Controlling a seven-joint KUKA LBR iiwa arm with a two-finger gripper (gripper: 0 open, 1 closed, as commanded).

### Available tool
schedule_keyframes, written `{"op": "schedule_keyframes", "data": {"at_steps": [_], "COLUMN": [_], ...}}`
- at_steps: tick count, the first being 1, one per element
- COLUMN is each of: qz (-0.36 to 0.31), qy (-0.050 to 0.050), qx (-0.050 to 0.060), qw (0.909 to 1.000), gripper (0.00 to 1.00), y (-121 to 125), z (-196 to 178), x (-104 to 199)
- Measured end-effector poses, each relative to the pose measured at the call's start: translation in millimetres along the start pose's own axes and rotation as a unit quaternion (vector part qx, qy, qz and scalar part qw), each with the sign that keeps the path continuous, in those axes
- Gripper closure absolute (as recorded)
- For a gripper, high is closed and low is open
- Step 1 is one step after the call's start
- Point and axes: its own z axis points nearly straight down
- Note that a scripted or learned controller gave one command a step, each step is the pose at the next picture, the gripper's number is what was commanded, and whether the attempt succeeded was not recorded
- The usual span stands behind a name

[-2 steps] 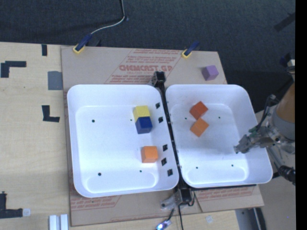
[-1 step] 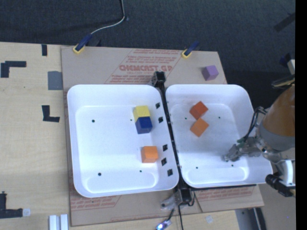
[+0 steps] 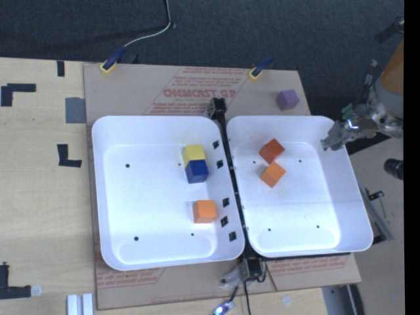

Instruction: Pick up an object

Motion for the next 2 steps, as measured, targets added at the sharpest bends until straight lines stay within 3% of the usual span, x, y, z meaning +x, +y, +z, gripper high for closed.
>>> {"op": "schedule_keyframes", "data": {"at_steps": [1,2], "qz": [0.007,0.002], "qy": [0.004,0.000], "qx": [0.013,0.003], "qw": [0.9999,1.0000], "gripper": [1.00,1.00], "y": [-68.0,7.1], "z": [170.9,50.3], "x": [-17.2,-17.7]}}
